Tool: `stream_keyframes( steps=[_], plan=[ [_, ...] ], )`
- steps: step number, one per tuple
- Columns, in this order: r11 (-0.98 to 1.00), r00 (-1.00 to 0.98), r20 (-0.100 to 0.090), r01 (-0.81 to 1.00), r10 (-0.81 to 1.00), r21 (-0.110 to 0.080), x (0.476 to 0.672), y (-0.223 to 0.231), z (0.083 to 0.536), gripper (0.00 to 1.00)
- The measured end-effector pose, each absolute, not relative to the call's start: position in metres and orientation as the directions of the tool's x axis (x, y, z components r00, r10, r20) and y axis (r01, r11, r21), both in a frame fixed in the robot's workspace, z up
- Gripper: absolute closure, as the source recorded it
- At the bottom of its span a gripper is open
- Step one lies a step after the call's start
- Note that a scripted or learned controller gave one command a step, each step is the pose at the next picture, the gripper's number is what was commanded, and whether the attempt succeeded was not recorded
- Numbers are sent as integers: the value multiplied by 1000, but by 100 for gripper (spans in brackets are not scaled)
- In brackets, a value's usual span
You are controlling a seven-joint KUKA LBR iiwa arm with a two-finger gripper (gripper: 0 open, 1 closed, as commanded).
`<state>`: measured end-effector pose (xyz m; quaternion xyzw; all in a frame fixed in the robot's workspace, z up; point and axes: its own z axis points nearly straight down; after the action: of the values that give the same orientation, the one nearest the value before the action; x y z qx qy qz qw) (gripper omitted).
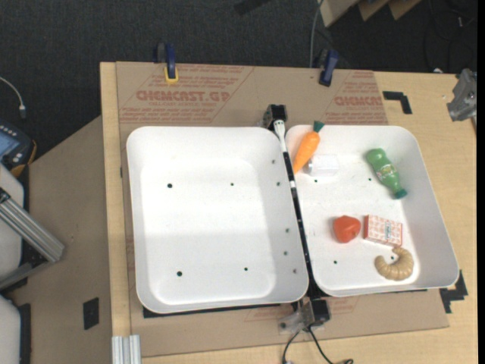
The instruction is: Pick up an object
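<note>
End effector [464, 97] sat at the counter's [114, 203] far right edge, clear of the right bin [436, 226]; grip state could not be judged. Risk: red block [346, 229] touched the card box [383, 231], so a descent might snag both. Carrot [306, 149] lay against the bin's left wall.

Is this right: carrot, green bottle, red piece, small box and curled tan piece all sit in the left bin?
No, they sit in the right bin: carrot, green bottle, red piece, small box and curled tan piece, as the camera view shows.
</note>
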<state>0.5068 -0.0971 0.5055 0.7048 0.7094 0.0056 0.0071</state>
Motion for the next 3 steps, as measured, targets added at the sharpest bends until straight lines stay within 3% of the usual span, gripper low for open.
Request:
stream_keyframes(
  steps=[1,2,3],
  plan=[
    [2,-2,3,1000,1000,-17,494,-63,349,100],
    [6,-6,0,1000,1000,15,511,-22,459,100],
    [2,-2,0,1000,1000,10,498,-17,521,100]
  ],
)
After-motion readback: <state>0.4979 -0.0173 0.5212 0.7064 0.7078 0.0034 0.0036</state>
